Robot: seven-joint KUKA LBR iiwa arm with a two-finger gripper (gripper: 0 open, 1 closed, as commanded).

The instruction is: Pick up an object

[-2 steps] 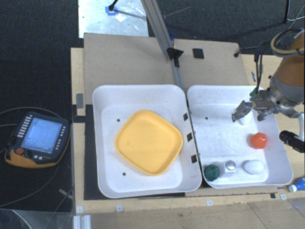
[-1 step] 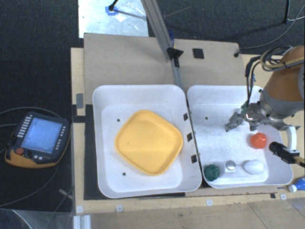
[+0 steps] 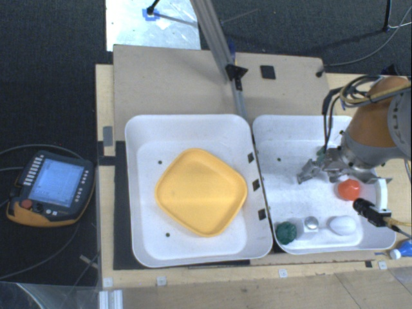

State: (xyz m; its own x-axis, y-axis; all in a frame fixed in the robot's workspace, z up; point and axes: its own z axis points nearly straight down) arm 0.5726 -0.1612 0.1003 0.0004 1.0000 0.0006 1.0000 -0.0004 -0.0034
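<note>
Grey two-finger gripper (image 3: pixel 313 170) low in right white bin (image 3: pixel 283 134), beside round orange ball (image 3: pixel 349 189); grip state apparently indiscernible.

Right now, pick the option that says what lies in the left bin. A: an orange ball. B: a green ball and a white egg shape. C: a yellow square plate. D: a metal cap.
C: the yellow square plate lies alone in the left bin, while the small items sit in the right bin.

2 white bins (image 3: pixel 135 172); 1 yellow plate (image 3: pixel 201 192); 1 orange ball (image 3: pixel 349 189); 1 white egg (image 3: pixel 342 224); 1 green object (image 3: pixel 286 232); 1 small silver object (image 3: pixel 311 223).
</note>
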